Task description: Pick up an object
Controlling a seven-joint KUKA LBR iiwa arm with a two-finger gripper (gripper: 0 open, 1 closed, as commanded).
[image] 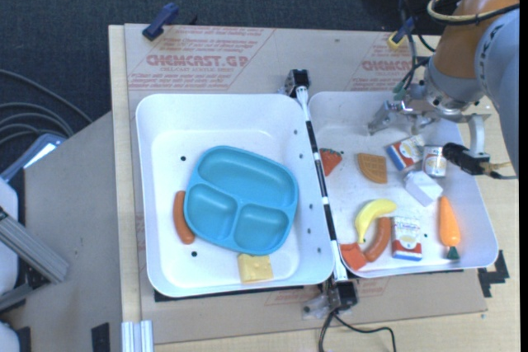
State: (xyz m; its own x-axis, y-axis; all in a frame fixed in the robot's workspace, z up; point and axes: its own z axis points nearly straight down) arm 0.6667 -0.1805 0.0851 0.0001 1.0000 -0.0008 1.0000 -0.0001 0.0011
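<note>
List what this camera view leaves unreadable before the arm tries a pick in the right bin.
- Gripper: small and seen from above at the right bin's back; finger state unclear.
- Small can and carton: labels too small to read.
- Red piece at the front: partly under the sausage, shape unclear.
- Arm: cut off by the right edge.
- Cheese wedge: partly tucked under the blue tray.

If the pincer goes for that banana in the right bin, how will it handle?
The banana looks like smooth toy plastic: probably light, stiff, somewhat slippery. Its curve may let it rock or spin when nudged. It touches the sausage, which would likely shift too.
</note>
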